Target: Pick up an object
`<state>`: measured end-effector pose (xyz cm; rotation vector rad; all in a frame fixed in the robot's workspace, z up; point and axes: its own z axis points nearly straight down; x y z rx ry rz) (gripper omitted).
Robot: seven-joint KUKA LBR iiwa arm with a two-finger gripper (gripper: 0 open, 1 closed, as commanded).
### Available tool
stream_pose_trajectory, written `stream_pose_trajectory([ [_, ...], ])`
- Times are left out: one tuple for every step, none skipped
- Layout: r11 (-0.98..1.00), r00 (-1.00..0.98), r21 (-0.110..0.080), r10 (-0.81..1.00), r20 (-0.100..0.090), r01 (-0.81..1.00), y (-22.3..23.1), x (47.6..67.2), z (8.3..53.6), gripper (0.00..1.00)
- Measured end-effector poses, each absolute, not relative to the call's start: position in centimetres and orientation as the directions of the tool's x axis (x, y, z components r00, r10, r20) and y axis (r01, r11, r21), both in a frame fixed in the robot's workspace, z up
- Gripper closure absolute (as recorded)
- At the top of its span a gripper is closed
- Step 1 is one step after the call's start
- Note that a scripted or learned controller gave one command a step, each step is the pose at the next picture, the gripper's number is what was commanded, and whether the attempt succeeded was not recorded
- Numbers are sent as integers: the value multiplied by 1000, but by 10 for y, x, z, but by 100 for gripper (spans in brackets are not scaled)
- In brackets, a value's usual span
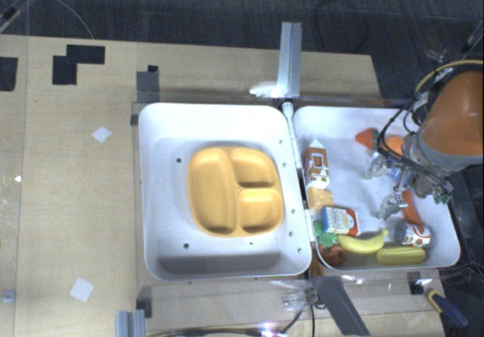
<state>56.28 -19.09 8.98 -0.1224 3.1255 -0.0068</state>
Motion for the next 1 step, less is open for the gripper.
stream_pose_trajectory([
  [999, -999, -2, -49, -12, -49, -204, 641, 88, 0],
])
